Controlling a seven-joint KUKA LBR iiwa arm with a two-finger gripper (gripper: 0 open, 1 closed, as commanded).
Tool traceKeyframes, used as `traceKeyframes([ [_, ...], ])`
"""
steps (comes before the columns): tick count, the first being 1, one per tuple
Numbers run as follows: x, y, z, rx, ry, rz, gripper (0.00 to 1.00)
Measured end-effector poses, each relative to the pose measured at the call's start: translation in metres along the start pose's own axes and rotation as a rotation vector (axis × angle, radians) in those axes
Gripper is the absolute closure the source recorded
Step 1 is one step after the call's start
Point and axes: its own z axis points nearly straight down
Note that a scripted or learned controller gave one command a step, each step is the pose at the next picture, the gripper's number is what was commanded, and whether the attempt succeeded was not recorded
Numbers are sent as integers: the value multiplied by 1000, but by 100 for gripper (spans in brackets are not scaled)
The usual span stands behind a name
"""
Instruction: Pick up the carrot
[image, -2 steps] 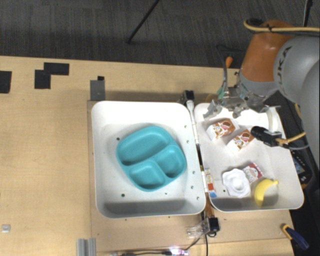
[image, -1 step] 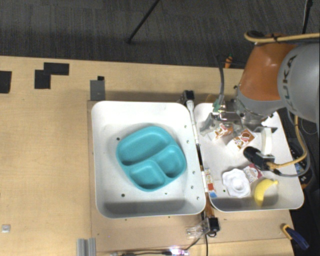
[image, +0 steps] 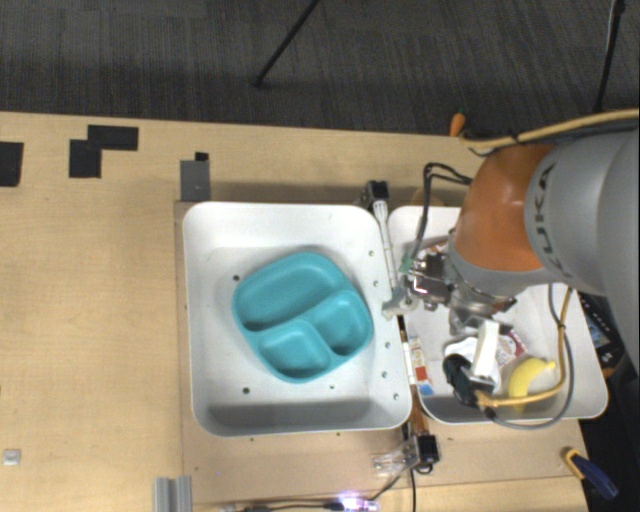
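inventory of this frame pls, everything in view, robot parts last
bench: one, pale wood, under everything
left bin: one, white, mid-bench
right bin: one, white, beside the left bin, partly under the arm
divided plate: one, teal, three compartments, in the left bin
yellow item: one, yellow, kind unclear, near side of the right bin
black marks: two, black, far-left bench
arm: one, grey with an orange band, over the right bin
gripper: one, metal, above the right bin

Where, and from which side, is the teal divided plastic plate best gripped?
Pinch the raised outer rim of the teal divided plastic plate, coming straight down from above. It lies flat, open side up, and looks too wide to span whole.
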Motion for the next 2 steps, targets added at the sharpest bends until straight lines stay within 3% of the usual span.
traceKeyframes([
  [1, 16, -28, 6, -3, -1, -245, 0],
  [2, -47, -2, 4, -7, -5, -664, 0],
])
